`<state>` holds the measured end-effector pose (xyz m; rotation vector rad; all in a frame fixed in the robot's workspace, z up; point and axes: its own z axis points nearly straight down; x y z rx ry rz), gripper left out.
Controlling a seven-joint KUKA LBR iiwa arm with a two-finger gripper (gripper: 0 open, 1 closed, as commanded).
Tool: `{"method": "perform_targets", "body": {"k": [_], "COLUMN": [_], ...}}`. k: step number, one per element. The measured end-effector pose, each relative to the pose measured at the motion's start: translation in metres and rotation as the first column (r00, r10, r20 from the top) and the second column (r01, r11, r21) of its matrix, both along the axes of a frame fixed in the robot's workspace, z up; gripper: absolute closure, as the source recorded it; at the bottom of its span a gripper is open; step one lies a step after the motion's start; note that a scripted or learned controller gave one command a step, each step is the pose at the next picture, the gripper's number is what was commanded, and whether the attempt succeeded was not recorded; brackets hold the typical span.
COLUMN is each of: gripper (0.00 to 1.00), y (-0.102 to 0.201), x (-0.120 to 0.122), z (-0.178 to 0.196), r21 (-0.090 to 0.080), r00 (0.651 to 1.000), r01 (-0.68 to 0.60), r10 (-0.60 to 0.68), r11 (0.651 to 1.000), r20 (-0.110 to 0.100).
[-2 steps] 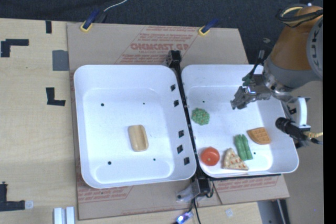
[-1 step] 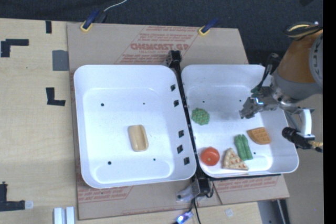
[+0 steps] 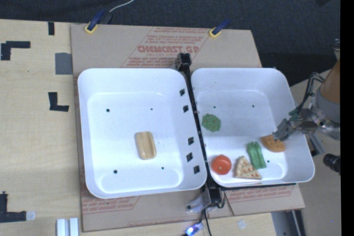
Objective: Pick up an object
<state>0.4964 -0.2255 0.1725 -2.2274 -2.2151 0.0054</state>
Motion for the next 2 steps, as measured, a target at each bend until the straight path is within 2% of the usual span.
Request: {"method": "perform_targets", "body": {"k": [1,2], "gripper": [1.00,1.00], "y": [0.014,0.001], "x": [0.038,0.024], "z": [0.018,-0.013], "r21": [0.001,0.002], "r00": [1.000,1.000], "r01": [-0.008,-0.005], "r10": [0.008,0.005], "r11": [1.000,1.000], "r20": [0.004,-0.001]}}
